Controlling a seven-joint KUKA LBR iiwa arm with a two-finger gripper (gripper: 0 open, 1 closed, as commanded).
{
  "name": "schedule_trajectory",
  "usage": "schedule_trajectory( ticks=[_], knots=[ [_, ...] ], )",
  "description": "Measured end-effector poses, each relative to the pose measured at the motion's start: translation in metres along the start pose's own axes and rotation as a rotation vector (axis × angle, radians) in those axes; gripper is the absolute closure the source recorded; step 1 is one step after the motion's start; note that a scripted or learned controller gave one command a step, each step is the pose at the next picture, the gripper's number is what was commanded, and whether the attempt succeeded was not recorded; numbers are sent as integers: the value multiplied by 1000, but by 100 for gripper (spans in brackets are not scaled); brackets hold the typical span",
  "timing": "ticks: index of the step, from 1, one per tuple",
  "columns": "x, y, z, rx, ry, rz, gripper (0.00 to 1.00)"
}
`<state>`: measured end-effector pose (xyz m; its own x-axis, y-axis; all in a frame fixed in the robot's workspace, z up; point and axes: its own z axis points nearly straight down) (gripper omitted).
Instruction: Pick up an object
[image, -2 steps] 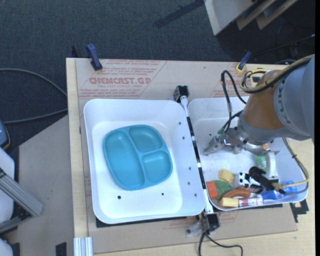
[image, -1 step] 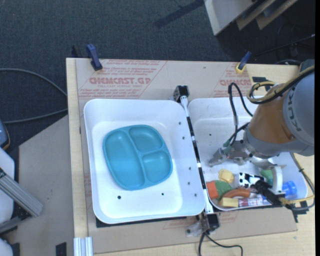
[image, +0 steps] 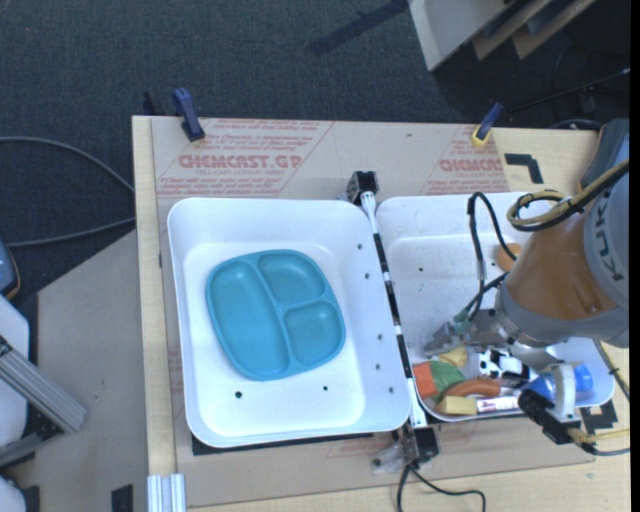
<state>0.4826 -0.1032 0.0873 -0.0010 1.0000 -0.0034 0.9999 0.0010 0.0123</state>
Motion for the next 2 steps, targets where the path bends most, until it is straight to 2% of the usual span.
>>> schedule_trajectory(
  ticks=[1, 2],
  knots=[
    [-8, 88, 1, 4, 1, -1, 0],
    [-8, 27, 1, 6, 1, 1, 0]
  ],
)
